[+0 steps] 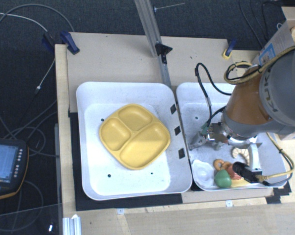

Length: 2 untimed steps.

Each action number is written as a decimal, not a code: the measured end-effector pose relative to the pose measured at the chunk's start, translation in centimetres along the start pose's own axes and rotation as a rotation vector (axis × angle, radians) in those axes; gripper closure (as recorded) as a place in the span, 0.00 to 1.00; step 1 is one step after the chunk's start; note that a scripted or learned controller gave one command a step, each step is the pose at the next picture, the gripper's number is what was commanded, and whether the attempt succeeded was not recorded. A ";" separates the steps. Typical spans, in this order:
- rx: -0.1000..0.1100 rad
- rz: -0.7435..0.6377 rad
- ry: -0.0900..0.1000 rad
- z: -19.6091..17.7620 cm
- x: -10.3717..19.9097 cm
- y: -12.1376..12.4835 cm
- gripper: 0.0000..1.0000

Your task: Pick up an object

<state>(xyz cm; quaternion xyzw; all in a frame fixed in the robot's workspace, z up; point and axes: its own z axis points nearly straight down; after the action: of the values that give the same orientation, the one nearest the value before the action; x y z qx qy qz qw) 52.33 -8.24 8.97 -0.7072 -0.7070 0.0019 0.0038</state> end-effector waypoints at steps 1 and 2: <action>-0.008 0.000 -0.001 -1.4 0.0 0.2 1.00; -0.014 -0.001 -0.003 -6.6 -0.2 -0.7 1.00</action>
<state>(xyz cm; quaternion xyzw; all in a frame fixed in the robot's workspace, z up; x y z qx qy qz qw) 51.70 -8.41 15.60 -0.7069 -0.7073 -0.0018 -0.0024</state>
